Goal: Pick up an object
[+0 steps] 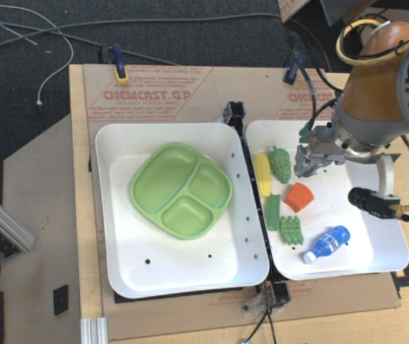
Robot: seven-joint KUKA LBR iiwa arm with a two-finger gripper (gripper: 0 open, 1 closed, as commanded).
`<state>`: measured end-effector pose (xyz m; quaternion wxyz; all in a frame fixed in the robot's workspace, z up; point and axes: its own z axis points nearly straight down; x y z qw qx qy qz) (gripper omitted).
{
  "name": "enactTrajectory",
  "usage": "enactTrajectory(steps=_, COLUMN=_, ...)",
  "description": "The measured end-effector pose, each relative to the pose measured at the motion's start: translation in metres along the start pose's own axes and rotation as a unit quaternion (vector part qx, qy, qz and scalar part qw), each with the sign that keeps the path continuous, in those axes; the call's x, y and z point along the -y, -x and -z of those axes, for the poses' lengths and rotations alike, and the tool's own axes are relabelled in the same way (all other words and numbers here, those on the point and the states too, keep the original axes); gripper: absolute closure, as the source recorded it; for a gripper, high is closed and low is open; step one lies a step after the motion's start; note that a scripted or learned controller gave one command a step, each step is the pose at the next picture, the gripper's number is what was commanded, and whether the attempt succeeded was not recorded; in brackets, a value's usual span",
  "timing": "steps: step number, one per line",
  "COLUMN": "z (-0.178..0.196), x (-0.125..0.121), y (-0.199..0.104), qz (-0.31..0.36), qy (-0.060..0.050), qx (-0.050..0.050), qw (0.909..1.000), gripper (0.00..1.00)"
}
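Now hovering, gripper (309, 165) grip unreadable, just right of green toy (280, 163), orange block (298, 196) slightly below

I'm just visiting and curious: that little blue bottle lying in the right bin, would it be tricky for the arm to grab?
Probably. The blue bottle lies on its side, so a nudge would likely roll it across the right bin. It looks like smooth plastic, so it may slip. It seems small and light, easy to lift once gripped.

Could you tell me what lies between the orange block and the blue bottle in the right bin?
In the camera view, bare white bin floor separates the orange block from the blue bottle.
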<state>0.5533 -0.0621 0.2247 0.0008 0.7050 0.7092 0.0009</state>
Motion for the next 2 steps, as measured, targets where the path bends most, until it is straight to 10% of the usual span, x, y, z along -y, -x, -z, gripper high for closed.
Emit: enactTrajectory(steps=2, z=-0.004, x=-0.044, y=-0.099, qz=0.0, qy=0.0, qx=0.0, qw=1.0, gripper=1.0)
